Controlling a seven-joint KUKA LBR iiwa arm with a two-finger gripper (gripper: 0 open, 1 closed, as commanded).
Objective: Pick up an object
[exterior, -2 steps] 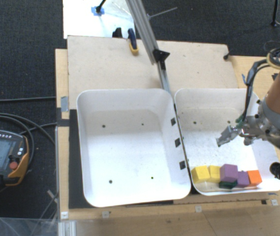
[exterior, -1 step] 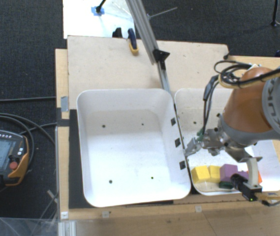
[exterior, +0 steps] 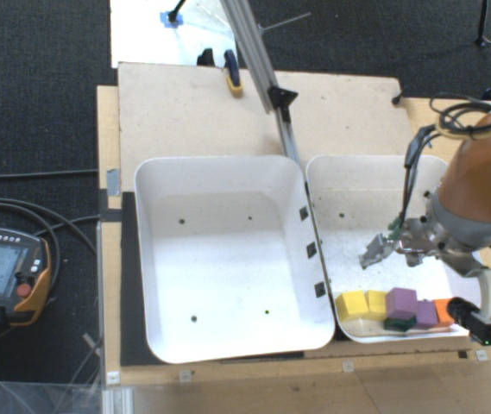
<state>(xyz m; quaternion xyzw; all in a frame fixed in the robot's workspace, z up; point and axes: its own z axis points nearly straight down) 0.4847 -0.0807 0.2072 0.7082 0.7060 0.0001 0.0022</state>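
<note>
Approach step: my claw [exterior: 381, 250], state I cannot tell, hangs over the right shallow white plastic bin [exterior: 349, 188]; next, descend nearward onto the yellow foam block [exterior: 352, 304].

Robotics lab, plainly: plywood bench [exterior: 228, 110] on dark carpet, two white bins [exterior: 228, 257] side by side, teach pendant [exterior: 3, 274] cabled on the floor at left, grey-and-orange arm [exterior: 478, 188] reaching in, clamp [exterior: 232, 69] by the board's edge.
</note>
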